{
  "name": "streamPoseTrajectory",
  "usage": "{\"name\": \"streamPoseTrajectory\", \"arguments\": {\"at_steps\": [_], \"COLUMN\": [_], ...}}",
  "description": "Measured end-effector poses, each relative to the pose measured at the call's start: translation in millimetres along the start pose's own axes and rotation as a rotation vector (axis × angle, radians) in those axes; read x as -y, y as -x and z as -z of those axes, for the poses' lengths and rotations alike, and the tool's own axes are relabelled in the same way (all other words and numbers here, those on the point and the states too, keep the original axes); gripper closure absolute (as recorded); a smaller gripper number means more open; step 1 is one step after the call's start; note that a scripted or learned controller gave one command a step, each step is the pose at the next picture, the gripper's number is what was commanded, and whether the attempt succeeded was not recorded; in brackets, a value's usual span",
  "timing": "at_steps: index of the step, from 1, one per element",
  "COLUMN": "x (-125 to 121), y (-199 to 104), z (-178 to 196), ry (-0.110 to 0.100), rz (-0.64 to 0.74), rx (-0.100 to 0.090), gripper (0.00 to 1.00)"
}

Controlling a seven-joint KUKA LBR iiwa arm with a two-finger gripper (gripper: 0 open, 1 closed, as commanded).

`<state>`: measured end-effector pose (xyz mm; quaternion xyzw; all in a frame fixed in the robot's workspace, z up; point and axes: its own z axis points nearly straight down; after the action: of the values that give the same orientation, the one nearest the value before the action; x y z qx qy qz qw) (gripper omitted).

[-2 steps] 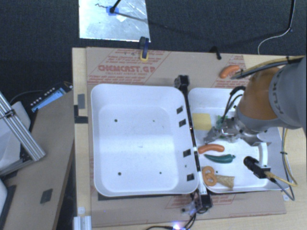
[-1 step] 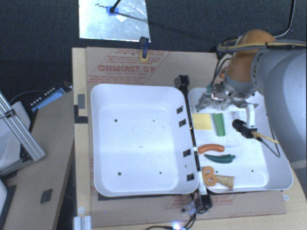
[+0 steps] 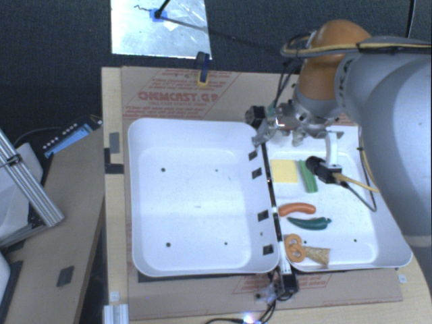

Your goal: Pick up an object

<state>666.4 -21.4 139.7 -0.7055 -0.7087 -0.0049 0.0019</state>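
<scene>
Two shallow white bins side by side on a printed cardboard sheet [image 3: 177, 94], meeting along a seam dotted with small black clips [image 3: 263, 214].

Left bin [image 3: 196, 201]: bare white floor with a few small dark dots.

Right bin [image 3: 361, 238]: six small items, all lying toward the seam.
- Nearest the far end, a flat yellow square [image 3: 284, 171], with a slim green stick [image 3: 308, 179] just beside it on its right.
- Further toward the near edge, an orange sausage shape [image 3: 297, 208], and right below it a dark green pepper shape [image 3: 311, 223], the two lying almost parallel and very close.
- In the near corner, an orange pretzel [image 3: 293, 246] touching a speckled tan cracker [image 3: 316, 254].

Grey arm [image 3: 388, 93] reaching in from the right and covering the right bin's far right part. Gripper [image 3: 297, 135] low over that bin's far corner, close above the yellow square and the green stick. Cannot tell whether released or clenched: a tangle of metal, white and black parts with a yellow cable, too cluttered to read. Nothing seen in its grasp; all six items resting on the bin floor.

Cannot tell whether the black part [image 3: 320, 169] by the green stick touches it.
</scene>
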Motion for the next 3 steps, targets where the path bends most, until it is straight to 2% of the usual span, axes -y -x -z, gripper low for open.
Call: {"name": "streamPoseTrajectory", "arguments": {"at_steps": [1, 2, 3], "x": [30, 9, 60], "y": [-69, -202, -261], "z": [48, -59, -58], "ry": [0.001, -0.012, -0.006], "rz": [0.007, 0.009, 0.006], "rx": [0.005, 0.004, 0.005], "gripper": [0.00, 0.00, 0.00]}}
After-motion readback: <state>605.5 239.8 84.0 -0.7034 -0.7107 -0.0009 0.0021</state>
